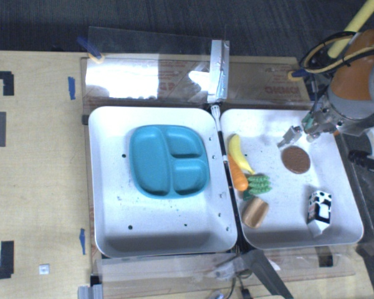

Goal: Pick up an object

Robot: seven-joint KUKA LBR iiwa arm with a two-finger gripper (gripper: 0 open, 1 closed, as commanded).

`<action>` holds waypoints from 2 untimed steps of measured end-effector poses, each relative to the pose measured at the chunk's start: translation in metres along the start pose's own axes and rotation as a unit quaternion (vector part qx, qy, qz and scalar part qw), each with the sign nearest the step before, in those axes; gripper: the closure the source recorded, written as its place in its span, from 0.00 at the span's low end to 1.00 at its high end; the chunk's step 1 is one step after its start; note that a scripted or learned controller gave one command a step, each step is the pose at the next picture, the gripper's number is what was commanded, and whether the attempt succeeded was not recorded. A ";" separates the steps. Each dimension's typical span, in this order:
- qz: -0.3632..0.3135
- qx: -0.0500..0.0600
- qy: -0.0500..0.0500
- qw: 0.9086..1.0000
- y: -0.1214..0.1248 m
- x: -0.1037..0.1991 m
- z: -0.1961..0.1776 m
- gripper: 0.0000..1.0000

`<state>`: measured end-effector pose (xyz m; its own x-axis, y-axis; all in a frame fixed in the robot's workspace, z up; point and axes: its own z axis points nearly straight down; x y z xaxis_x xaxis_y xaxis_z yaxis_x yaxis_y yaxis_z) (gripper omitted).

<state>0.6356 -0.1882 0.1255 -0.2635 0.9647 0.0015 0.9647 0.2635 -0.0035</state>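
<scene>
Hovered over the right bin (352,220), just above a brown round disc (296,160) on the bin floor. Gripper (301,134) spread open, nothing between its fingers. Banana (237,154), carrot (239,179), and a black-and-white carton (320,209) nearby. Blue tray (169,161) in the left bin (106,185).

Brown disc (295,160), flat, right bin (348,185)

you are looking at a robot lab: a wooden bench (31,167) with blue tape marks (71,87), two white bins (106,229), toy food like a plastic banana (237,152), and loose cables (327,52) by the arm
</scene>
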 end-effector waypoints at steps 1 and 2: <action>-0.010 -0.003 -0.001 1.000 -0.035 0.000 0.040 0.00; -0.035 -0.005 -0.003 0.999 -0.009 0.024 0.040 0.00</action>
<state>0.6208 -0.1671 0.0860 -0.3311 0.9436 -0.0036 0.9436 0.3312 0.0055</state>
